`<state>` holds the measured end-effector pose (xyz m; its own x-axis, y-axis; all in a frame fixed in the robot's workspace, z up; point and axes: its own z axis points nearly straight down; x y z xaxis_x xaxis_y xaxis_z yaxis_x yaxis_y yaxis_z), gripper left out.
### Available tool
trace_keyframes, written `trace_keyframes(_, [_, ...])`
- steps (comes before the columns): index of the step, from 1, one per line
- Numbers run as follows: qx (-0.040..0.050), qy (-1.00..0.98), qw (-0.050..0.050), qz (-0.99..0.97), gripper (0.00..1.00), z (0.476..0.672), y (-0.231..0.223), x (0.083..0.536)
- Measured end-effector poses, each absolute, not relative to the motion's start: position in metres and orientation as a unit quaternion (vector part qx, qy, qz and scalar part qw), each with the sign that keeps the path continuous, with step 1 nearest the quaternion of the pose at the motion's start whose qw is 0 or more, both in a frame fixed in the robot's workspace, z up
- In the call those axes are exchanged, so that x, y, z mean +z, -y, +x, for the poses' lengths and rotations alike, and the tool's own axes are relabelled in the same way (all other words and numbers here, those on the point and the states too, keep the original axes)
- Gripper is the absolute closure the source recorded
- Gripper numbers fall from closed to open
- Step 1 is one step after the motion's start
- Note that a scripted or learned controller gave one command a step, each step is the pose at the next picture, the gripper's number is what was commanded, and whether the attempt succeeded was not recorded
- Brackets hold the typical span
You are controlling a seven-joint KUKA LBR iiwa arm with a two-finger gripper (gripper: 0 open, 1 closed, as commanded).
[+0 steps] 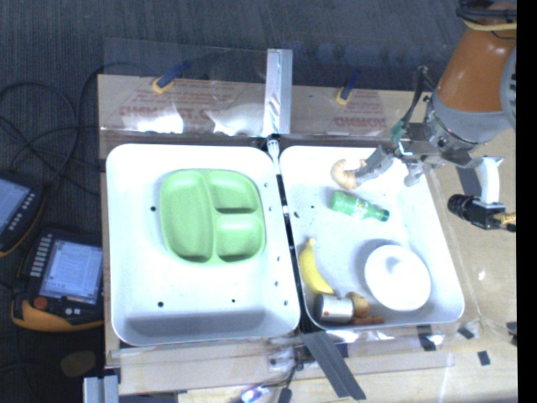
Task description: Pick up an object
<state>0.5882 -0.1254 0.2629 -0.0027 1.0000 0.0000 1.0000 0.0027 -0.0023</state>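
Objects lay in the right bin: nearest, a small metal can and a banana beside a white bowl, then a green bottle, farthest a pale shrimp-like toy. That toy looked light and rubbery, best pinched across its curved middle. The gripper reached in from the right, tilted low beside it, jaws apart around nothing

Bright, even overhead light; glare on the white bins; perhaps slightly soft focus.
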Motion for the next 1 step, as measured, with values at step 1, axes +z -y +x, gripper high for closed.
trace_keyframes(1, [0.0018,0.660,0.001,-0.751,0.00,0.5975,0.1129,0.1651])
